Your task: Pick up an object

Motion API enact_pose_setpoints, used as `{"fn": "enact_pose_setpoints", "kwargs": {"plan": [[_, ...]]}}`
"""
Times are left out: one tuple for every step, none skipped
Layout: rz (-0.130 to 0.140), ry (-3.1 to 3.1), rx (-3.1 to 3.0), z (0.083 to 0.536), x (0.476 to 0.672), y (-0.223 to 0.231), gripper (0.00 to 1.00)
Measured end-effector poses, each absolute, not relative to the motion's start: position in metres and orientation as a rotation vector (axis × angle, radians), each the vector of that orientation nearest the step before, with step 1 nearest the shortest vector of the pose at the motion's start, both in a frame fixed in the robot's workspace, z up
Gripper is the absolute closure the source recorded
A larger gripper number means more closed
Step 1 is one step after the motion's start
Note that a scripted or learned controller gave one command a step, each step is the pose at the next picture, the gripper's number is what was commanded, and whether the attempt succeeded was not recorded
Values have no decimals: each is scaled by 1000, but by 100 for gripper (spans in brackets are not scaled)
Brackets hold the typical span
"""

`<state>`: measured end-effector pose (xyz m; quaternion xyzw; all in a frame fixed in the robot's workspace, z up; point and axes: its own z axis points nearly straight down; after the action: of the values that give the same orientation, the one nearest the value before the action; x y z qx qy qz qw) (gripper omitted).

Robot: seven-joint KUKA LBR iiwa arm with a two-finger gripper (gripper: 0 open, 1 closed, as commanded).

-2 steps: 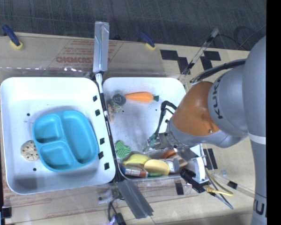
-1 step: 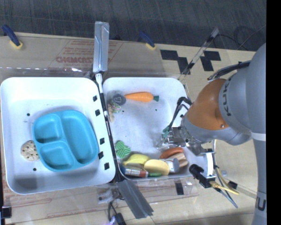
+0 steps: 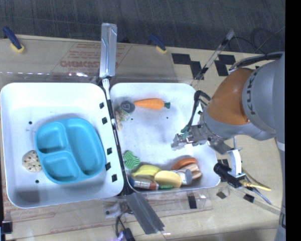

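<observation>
**A:** Just below the pincer (image 3: pixel 181 140) lies a heap of plastic toy food (image 3: pixel 163 174); the orange plastic carrot (image 3: pixel 149 104) sits above-left, well apart.

**B:** Its grip state I cannot tell. Descend straight onto one piece, clear of the white bin's wall (image 3: pixel 210 184).

Bulky grey arm (image 3: pixel 263 102), rounded orange band, black cable, small metallic claw (image 3: pixel 183 139)

A blue divided tray (image 3: pixel 70 149) lies in the left bin (image 3: pixel 10 185).
</observation>
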<state>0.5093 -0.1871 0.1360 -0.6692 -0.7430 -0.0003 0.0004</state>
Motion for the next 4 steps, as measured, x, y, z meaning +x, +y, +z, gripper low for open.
{"fn": "enact_pose_setpoints", "kwargs": {"plan": [[0,-2333,-2101,135,509,-187,0],[-2,-2426,-1995,92,478,-185,0],[-3,-2462,-1962,210,479,-194,0],[-3,-2427,-2000,93,549,-209,0]]}}
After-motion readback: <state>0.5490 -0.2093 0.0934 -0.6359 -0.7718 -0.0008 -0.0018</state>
